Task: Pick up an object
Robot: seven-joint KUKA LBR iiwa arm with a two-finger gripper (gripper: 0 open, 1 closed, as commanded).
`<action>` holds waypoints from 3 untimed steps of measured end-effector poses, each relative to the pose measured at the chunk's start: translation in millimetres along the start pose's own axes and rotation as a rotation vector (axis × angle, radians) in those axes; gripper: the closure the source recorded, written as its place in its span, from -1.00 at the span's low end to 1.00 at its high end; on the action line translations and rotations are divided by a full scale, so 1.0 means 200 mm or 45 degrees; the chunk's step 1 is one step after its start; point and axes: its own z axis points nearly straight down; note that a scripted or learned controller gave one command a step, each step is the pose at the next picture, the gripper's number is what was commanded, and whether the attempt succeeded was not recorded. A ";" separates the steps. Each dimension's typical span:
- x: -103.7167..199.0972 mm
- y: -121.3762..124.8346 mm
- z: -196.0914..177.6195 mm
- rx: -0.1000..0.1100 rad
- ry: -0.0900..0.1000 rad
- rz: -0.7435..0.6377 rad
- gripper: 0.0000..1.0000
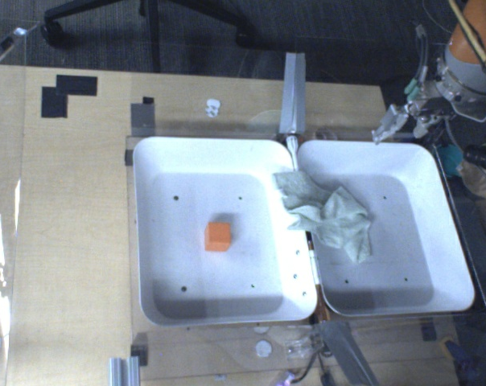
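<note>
Presently catalogued, largest first.

Bench (66,215): pale wood top, carrying both bins side by side.

Left bin (146,240): shallow, white, nearer the bench's middle.

Right bin (436,215): same make, its inner rim touching the left bin's.

Arm (472,55): grey with orange band, at the far right corner of the right bin, held above and outside the rim; judged a waiting or approach posture, since it is well apart from every object.

Gripper (400,117): just beyond the right bin's far rim. Too small and blurred to read; whether released or clenched I cannot tell. Nothing shows between its tips.

Cloth (331,219): crumpled, pale green-grey, draped across the shared rim, mostly in the right bin; probably the nearer candidate.

Orange block (218,236): small cube, near the left bin's centre, standing free of the walls, so open to a grasp from above.
</note>
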 end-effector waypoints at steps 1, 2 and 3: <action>-0.09 0.03 0.88 -0.004 -0.001 0.017 -1.00; -0.08 0.04 0.83 -0.006 -0.002 0.011 1.00; 0.04 0.00 0.16 -0.002 -0.001 0.161 1.00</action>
